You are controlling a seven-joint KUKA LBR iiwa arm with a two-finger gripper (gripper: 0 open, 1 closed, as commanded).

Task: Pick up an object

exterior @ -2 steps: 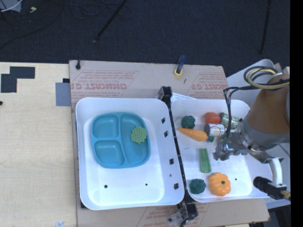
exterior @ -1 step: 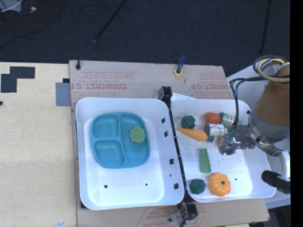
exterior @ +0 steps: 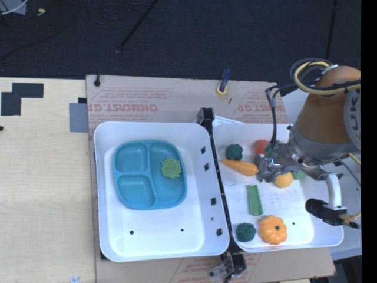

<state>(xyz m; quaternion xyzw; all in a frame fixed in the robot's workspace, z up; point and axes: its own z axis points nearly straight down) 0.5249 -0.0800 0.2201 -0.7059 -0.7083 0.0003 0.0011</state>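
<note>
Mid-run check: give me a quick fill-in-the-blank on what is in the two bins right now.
1. The blue divided plate lies in the ____ bin.
2. The green grapes rest in the plate's upper ____ compartment.
3. The orange pumpkin lies in the right bin, just right of a piece of ____.
4. The gripper hangs beside the carrot, over the ____ bin.

Missing words: left; right; broccoli; right

Grey arm [exterior: 321, 140] with orange band, looped yellow cable, seemingly metallic hand [exterior: 270, 167].
</note>
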